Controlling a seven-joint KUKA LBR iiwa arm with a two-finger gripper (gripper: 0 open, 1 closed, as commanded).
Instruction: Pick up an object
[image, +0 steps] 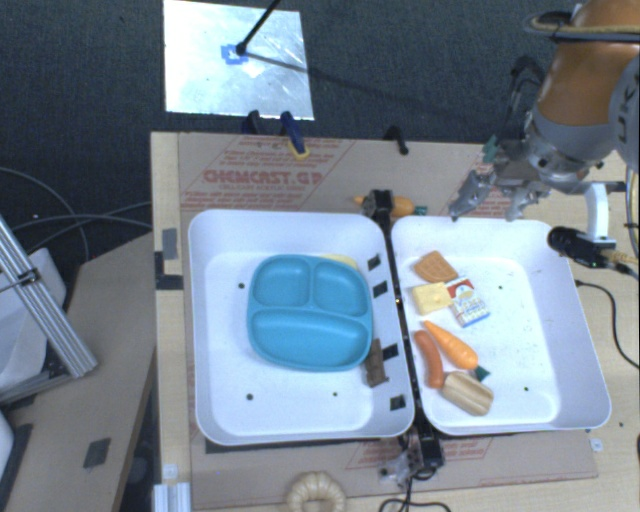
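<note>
My gripper (492, 208) hangs above the far rim of the right bin (560, 330), its two fingers spread open with nothing between them. Below and in front of it, inside that bin, lie a brown cracker (436, 266), a pale yellow cheese square (430, 297), a small red, white and blue box (468, 302), an orange carrot (452, 343), a reddish sausage (429, 361) and a tan bread-like piece (467, 392). All of them rest on the bin floor, apart from the gripper.
The left bin (215, 330) holds a blue divided plate (310, 311), with a small brown item (376, 366) at its right edge and a pale yellow thing (341, 260) behind it. An orange-yellow object (400, 207) sits behind the bins' shared wall.
</note>
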